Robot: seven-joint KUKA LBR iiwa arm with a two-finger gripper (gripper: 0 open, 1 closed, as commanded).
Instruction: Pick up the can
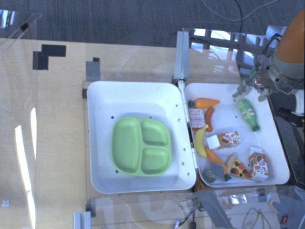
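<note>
One can point(210, 175) lying in right bin point(281, 163) (label unreadable), pincer point(251, 90) apparently open over green bottle point(248, 113).

Printed cartons point(228, 139) and red-labelled can point(197, 116) — markings too small, no legible text

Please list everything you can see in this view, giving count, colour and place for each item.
Bins: two, white, side by side on the bench.
Divided plate: one, light green, in the left bin.
Bottle: one, green, right bin, far right part.
Carrot: one, orange, right bin, far left part.
Can: one, red and white, lying by the right bin's left wall.
Banana: one, yellow, right bin, left side.
Cartons: two, white with orange print, right bin, middle and near right corner.
Pizza slice: one, right bin, near edge.
Arm: one, grey with orange band, at right.
Gripper: one, above the bottle.
</note>
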